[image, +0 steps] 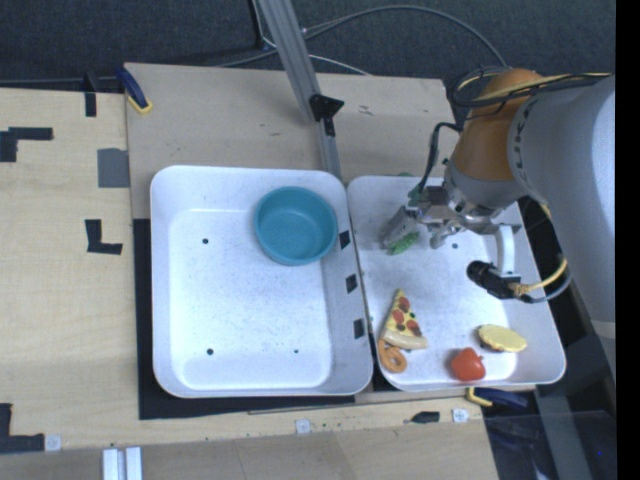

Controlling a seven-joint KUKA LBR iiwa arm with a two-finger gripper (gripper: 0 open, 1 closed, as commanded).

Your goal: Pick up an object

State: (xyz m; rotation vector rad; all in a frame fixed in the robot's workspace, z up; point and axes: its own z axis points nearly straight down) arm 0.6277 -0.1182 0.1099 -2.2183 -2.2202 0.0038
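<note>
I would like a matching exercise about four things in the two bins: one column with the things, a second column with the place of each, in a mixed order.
Things:
1. blue bowl
2. pizza slice
3. red tomato
4. gripper

Places:
A. near corner of the right bin, beside the yellow piece
B. far part of the left bin
C. far left part of the right bin, at a green thing
D. near left part of the right bin

Pairs: 1-B, 2-D, 3-A, 4-C
</note>
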